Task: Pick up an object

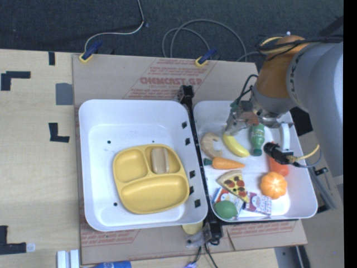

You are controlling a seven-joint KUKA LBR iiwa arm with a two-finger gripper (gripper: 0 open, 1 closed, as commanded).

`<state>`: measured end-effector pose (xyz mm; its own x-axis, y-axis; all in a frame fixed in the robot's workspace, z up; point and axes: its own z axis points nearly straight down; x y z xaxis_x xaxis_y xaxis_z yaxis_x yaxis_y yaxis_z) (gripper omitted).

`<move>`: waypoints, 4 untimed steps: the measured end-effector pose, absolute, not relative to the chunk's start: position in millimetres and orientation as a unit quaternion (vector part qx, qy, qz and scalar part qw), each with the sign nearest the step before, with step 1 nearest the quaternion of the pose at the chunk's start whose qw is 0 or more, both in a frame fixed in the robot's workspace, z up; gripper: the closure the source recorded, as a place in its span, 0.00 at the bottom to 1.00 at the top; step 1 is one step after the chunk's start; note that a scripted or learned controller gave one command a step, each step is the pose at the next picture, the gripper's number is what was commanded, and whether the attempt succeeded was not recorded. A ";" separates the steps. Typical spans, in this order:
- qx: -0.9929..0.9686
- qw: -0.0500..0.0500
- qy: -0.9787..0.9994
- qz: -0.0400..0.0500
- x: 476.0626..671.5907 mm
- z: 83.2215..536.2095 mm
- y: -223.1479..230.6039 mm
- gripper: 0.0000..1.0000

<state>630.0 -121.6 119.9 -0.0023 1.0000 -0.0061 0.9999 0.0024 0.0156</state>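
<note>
My gripper (241,125) hangs low over the back of the right bin (304,197), just above the top end of a yellow banana (236,146) and next to a green bottle (256,139). Its fingers look spread, and I see nothing between them. Around it lie a beige roll (211,143), a carrot (227,163), a pizza slice (234,183), an orange (273,185), a green fruit (226,209) and a red item (278,164). The grey arm with its orange band (277,71) comes in from the right.
The left bin (95,149) holds a yellow divided plate (148,191) with a tan bread piece (160,161) in one compartment. A printed packet (258,204) lies at the right bin's front. Cables (206,32) loop behind the bins on the cardboard.
</note>
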 end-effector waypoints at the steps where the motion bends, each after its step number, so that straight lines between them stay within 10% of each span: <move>1: 0.706 0.006 0.708 0.003 629.4 118.5 -121.2 0.00; 2: 0.707 0.006 0.707 0.005 647.2 90.7 -132.4 0.00; 3: 0.706 0.003 0.708 0.001 643.9 97.1 -131.5 1.00; 4: 0.704 0.000 0.710 0.003 587.7 190.1 -53.1 1.00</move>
